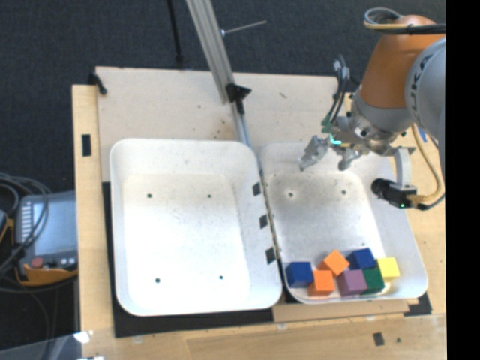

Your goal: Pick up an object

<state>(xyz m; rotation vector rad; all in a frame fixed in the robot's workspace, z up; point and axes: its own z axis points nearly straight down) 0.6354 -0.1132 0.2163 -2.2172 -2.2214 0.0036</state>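
Coloured blocks (345,271) in right bin (315,208)

Arm (397,66) reaches in; hand (328,156) hangs with fingers spread, holding nothing

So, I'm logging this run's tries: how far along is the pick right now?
Nothing looks done yet: the blocks all sit clustered at the near edge of the right bin. In hand: the hand hangs open over that bin's far end, apart from the cluster, with nothing between its fingers. Left: move over a block, descend, close on it and lift.
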